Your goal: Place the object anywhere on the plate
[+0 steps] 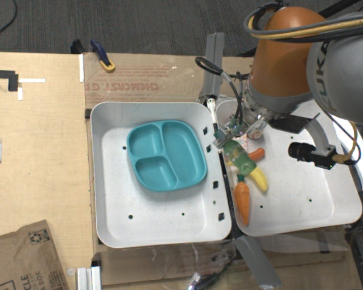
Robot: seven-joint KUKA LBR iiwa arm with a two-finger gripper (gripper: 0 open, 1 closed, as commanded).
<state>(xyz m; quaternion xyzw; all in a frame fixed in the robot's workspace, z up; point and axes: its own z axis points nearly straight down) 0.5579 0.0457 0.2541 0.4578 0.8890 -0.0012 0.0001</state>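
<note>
A teal plate [167, 154] with three compartments lies in the left bin [109, 180], and nothing rests on it. My gripper [228, 135] hangs low over the left edge of the right bin [314, 204], just above a cluster of toy food. A green piece [239, 156] lies right under the gripper; whether it is touched I cannot tell. A small red-orange piece [256, 154] sits beside the green one. Below them lie a yellow banana [258, 179] and an orange carrot [243, 202].
The arm's orange and grey body [290, 53] covers the back of the right bin. A black fitting [311, 152] sticks out over that bin's middle. A divider edge [220, 162] separates the bins. Cardboard [36, 138] lies left of them.
</note>
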